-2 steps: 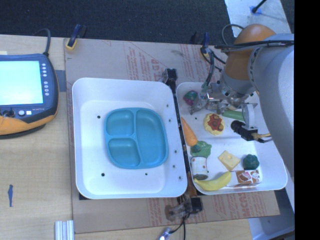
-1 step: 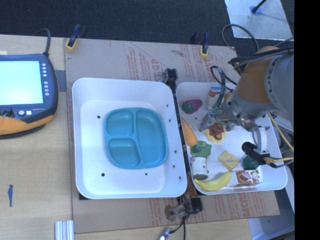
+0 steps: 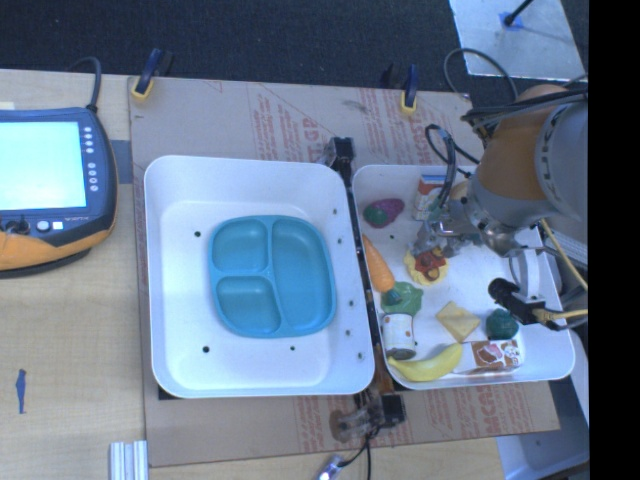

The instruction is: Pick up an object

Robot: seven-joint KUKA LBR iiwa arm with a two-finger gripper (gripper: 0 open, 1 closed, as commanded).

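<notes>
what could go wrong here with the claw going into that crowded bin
1. The claw sits low over the right bin, right by the yellow-and-red toy; items lie close together, so it may nudge one aside or pinch two.
2. The carrot and banana lie along the bin walls, leaving little room for the claw.
3. Cables hang near the wrist and might snag.

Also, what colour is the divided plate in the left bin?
Light blue. The divided plate shows best in the camera view, lying in the left bin.
</notes>
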